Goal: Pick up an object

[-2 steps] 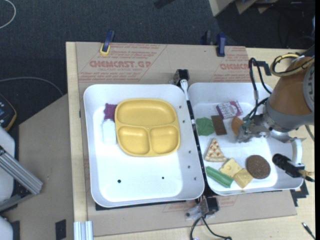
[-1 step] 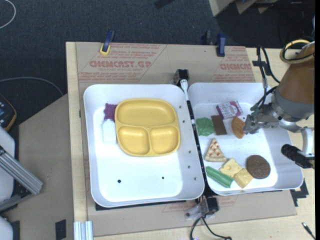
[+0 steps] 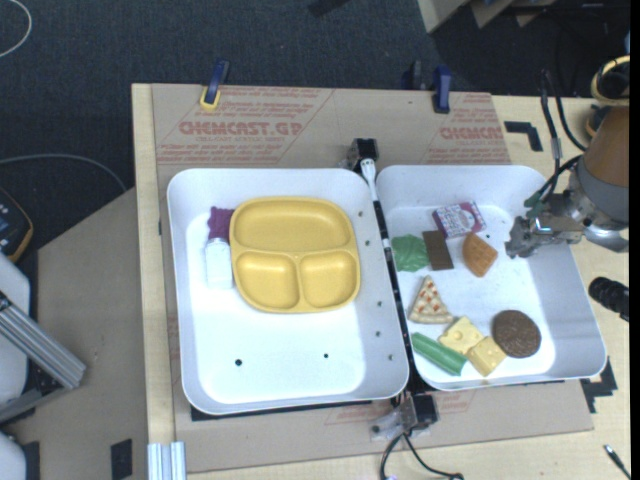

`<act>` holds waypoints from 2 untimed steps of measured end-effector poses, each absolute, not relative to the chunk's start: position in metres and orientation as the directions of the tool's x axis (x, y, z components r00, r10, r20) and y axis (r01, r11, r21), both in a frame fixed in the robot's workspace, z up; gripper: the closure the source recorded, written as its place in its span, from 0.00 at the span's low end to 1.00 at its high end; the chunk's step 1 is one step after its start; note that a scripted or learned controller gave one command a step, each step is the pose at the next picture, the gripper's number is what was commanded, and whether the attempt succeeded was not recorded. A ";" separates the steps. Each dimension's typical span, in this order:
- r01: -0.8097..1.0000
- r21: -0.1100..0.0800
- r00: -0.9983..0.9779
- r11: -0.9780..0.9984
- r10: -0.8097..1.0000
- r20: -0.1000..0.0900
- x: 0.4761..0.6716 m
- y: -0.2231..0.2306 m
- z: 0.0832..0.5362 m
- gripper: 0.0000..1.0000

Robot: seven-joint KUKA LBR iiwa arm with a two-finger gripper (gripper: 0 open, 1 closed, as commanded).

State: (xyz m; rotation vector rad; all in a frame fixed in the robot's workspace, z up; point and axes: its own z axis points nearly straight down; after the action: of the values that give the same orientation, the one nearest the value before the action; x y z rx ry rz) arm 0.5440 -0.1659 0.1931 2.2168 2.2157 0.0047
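**Gripper poised at the right bin's edge, toy food spread below**

The arm enters from 3 o'clock, and its gripper point(image 3: 527, 240) sits over the right bin point(image 3: 570, 308) near that bin's 2 o'clock rim. Whether it is apart or together cannot be told from this angle; nothing is seen between its tips.

The right bin holds a scatter of toy food. A purple-and-white packet point(image 3: 458, 218) lies toward 12 o'clock, with a brown bar point(image 3: 437, 250) just beside it and a green piece point(image 3: 408, 253) at 9 o'clock of the bar. An orange bread-like chunk point(image 3: 480, 256) lies nearest the gripper, at its 8 o'clock and apart from it. Lower down sit a pizza slice point(image 3: 430, 303), two yellow cheese blocks point(image 3: 474, 345), a green stick point(image 3: 437, 353) and a round brown cookie point(image 3: 516, 333) at 5 o'clock.

The left bin point(image 3: 280, 368) carries a yellow divided tray point(image 3: 295, 253) in its upper half. At the tray's 9 o'clock edge a white bottle point(image 3: 217, 263) with a purple object point(image 3: 220, 221) above it touches the tray.
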 end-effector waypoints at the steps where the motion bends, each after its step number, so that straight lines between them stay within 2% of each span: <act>1: 1.000 0.006 -0.001 0.001 1.000 -0.003 0.545 -0.166 0.227 1.00; 2: 1.000 0.005 -0.006 0.006 1.000 0.000 0.573 -0.121 0.237 1.00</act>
State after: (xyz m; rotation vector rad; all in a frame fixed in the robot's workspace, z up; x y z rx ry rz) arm 0.5729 -0.1206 0.2370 2.2114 2.2258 0.0054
